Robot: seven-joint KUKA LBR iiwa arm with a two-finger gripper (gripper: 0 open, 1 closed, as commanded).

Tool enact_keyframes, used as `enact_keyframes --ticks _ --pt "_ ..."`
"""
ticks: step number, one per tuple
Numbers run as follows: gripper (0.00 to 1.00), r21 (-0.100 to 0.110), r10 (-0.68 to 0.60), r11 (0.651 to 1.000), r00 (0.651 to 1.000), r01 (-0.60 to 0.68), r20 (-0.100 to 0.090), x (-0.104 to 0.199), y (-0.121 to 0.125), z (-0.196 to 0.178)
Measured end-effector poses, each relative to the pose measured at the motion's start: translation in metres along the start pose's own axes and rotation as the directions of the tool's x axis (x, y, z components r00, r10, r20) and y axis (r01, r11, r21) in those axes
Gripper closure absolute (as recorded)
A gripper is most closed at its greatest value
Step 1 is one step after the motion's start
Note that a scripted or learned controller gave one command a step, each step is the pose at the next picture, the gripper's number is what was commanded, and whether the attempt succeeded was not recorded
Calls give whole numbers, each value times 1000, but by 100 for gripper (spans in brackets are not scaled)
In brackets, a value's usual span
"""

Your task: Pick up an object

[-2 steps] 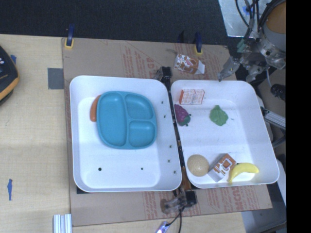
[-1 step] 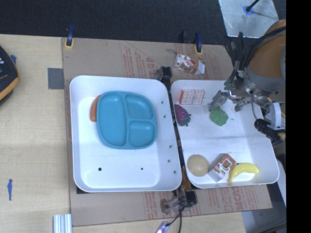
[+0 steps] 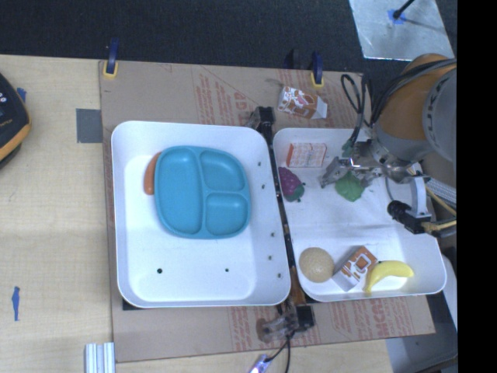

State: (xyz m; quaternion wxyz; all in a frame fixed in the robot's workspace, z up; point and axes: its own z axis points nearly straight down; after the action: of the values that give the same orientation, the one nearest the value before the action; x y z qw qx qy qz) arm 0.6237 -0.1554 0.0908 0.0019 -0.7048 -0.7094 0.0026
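My gripper [image 3: 349,176] hangs over the upper middle of the right bin [image 3: 342,224], fingers apart. A small green object [image 3: 351,190] lies right under it, between the fingertips and resting on the bin floor. Also in this bin are a flat white and red box [image 3: 305,155], a purple fruit [image 3: 290,183], a round beige object [image 3: 316,263], a small orange and white carton [image 3: 356,266] and a yellow banana [image 3: 388,274]. Nothing is lifted.
The left bin [image 3: 194,282] holds a blue divided plate [image 3: 203,191] with an orange object [image 3: 148,176] poking out at its left side. A snack packet [image 3: 301,102] lies on the cardboard behind the bins. A yellow and black device [image 3: 12,123] sits at the far left.
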Motion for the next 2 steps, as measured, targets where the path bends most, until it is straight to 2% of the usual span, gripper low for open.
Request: enact_keyframes --ticks 1,2 --pt "0 -4 4 1000 1000 -4 0 -44 10 -2" --pt "0 -2 0 1000 1000 0 0 -5 -23 -1"
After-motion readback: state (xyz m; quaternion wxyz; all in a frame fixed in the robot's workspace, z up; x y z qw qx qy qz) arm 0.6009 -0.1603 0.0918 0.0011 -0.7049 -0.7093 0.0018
